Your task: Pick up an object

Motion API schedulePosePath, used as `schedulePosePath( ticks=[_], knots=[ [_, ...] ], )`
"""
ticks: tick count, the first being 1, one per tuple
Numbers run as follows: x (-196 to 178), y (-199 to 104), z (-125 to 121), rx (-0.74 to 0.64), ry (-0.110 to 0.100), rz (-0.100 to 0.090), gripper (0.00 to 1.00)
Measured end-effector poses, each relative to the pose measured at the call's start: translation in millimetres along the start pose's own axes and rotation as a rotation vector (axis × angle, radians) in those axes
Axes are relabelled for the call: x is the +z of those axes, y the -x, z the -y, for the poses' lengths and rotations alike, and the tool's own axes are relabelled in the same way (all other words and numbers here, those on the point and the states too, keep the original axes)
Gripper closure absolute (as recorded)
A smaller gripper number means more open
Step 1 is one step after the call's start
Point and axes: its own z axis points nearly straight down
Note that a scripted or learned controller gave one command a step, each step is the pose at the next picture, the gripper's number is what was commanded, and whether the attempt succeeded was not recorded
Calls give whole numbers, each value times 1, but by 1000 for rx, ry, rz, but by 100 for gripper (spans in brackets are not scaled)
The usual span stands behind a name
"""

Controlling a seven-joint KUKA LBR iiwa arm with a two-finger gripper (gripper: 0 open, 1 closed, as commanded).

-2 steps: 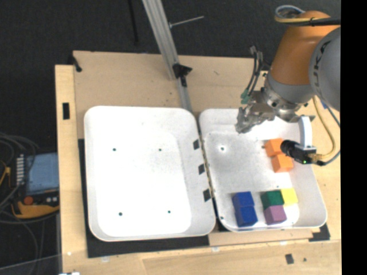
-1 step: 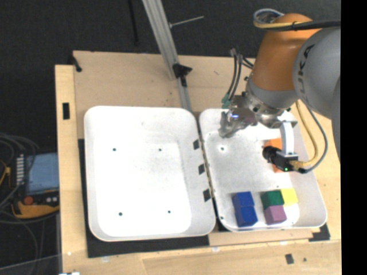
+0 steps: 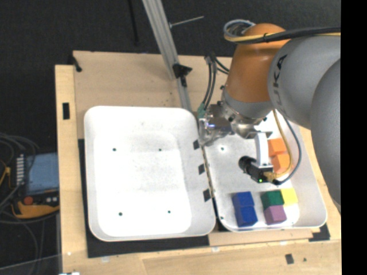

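Orange block near gripper, not touching (block toward view's right).

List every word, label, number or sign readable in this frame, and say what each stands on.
"UK": a fragment of dark lettering on the grey arm casing. It is slanted, the rest is cut off, and the reading is uncertain.
Handheld device with a blue screen, left of the bench: any markings are too small to read.
Blue block: no markings visible.
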Motion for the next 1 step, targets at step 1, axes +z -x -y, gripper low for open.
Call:
schedulePosePath(
  ticks=[1],
  knots=[
    [-2,-48,20,0,0,0,100]
  ],
)
